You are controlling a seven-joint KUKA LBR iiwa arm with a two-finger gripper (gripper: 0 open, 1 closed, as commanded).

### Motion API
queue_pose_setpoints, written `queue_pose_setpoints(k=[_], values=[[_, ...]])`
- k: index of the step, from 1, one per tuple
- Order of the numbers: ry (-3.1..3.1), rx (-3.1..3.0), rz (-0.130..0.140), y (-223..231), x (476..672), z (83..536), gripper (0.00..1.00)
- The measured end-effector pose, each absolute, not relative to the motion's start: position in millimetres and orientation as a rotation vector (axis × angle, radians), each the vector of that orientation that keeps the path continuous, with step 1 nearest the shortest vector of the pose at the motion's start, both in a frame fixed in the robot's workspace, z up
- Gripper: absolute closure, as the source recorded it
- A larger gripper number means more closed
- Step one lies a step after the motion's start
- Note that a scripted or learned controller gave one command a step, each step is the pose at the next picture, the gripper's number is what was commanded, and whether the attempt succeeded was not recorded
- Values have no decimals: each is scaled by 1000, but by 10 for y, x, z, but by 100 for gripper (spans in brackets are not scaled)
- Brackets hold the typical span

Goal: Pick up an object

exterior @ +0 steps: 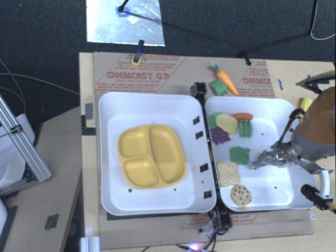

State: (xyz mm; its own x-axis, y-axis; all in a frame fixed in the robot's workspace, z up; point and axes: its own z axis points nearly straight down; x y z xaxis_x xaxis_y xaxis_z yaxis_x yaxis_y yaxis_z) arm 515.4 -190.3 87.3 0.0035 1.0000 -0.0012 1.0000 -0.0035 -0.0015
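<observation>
Right now my gripper hangs low inside the right bin, near its middle, and I cannot tell how my jaws stand. Just beside its tip lies a green toy; a cracker and a cookie sit toward the bin's front left corner. A yellow divided plate rests in the left bin.

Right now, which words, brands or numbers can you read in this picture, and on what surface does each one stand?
"CHEMCAST GP": red print on the brown sheet under the bins, at upper left.
"CHEMC...": the same red print at upper right, cut off and partly blurred.
Red print below the bins on the same sheet: too blurred to read.
</observation>
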Motion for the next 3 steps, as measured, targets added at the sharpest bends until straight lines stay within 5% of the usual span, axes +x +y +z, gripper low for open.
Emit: queue_pose_setpoints(k=[1,2,3], values=[[-2234,-2216,-7,-1662,5764,852,0],[-2230,-2214,-4,-1005,5395,854,0],[-2233,-2210,-8,-180,4854,1891,0]])
